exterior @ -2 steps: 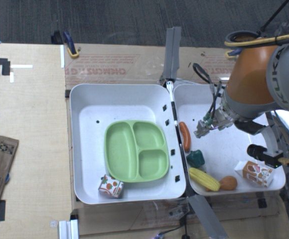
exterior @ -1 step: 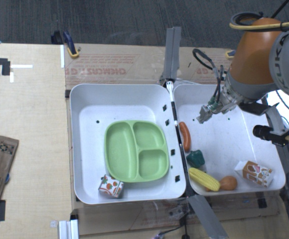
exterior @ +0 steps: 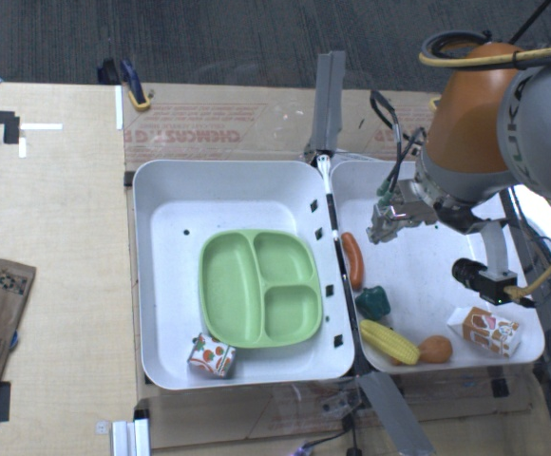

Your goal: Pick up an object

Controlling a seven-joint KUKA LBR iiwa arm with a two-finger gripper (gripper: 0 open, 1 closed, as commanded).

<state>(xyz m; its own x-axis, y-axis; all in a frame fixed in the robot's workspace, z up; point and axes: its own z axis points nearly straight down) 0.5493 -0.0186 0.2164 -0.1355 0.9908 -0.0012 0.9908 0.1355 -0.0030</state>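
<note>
Small printed carton beside green tray; lettering unreadable.

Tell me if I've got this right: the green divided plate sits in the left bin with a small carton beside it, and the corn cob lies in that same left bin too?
Not quite. The corn cob lies in the right bin, near its front edge, as the camera view shows. The green divided plate does sit in the left bin with a small carton beside it.

I'm driving a rig in a robotics lab: a plywood bench on dark carpet, taped markers, loose cables, and two white bins of toy food.
</note>
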